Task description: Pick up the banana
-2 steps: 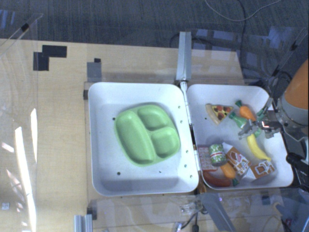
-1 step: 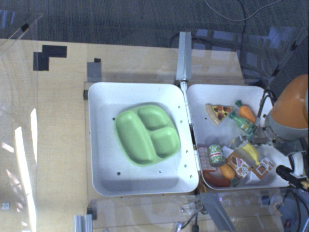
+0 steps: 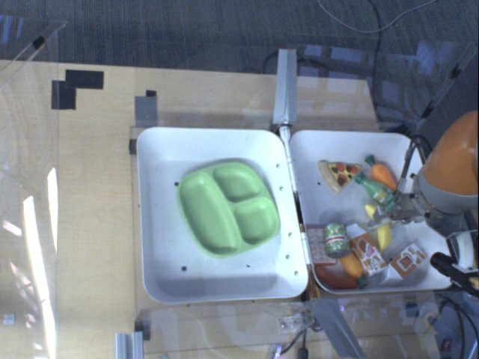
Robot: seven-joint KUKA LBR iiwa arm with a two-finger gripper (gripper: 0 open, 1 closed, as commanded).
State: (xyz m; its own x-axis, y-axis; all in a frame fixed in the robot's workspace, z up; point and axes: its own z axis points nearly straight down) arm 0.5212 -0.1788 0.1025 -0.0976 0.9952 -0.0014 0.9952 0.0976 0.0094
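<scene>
Camera view: the banana (image 3: 382, 235) lies in the right bin (image 3: 314, 148), toward its right side, a short yellow piece partly covered by the gripper (image 3: 391, 214) that hangs over it. It touches or nearly touches a small box (image 3: 367, 253) at its lower left. The gripper's metal parts blur into the clutter, so I cannot tell how far its fingers stand apart, nor whether they have the banana between them.

The banana looks like a toy, so I judge it light, stiff and smooth, likely to slip if pinched at a tapered end. The safest hold would be across its middle, fingers either side of the narrow width, clear of the box.

Counted in the right bin: one banana, one pizza slice (image 3: 338, 174), one carrot (image 3: 382, 174), one green bottle (image 3: 373, 189), one can (image 3: 335, 239), two small boxes (the second (image 3: 408, 259) nearer the right edge), one orange piece (image 3: 351, 265) and one red piece (image 3: 335, 277) at the front. Something small and yellow (image 3: 370, 211) lies left of the gripper; I cannot tell what it is.

The left bin (image 3: 157, 200) holds one green tray (image 3: 227, 208) with three compartments.
</scene>
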